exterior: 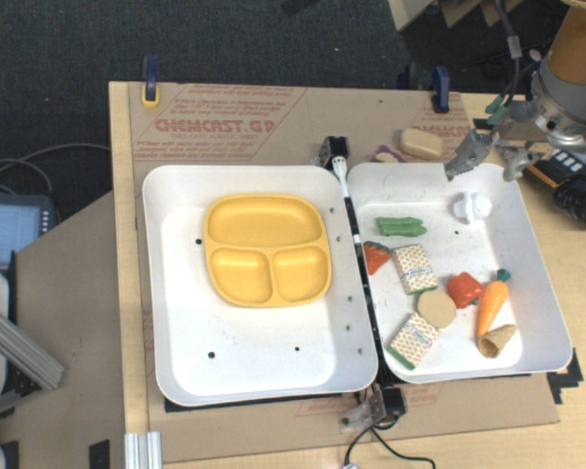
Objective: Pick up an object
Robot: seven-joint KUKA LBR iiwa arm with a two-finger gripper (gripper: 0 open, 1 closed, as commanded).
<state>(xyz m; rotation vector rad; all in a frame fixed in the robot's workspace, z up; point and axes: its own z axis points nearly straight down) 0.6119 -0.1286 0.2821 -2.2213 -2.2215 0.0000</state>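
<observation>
Nearest us, at the front of the right bin (542,345), we see a patterned packet (414,340) lying tilted, a round tan disc (436,309) just behind it, and an orange carrot (492,306) beside a tan cone-like piece (496,340) whose form we cannot quite make out. A red item (463,287) sits touching the disc and the carrot, and a second patterned packet (413,268) lies behind. Another red piece (375,257) is partly hidden by the rim between the bins. The left bin (176,350) carries a yellow divided plate (268,248). Farther back in the right bin lie a green pod (400,227) and a small white object (472,206), too pale against the bin to identify. Beyond the bin, a beige block (422,144) rests on the counter (225,125). The gripper (485,156) hovers over the right bin's far edge, jaws spread apart with nothing between them; the arm is cut off at the right
</observation>
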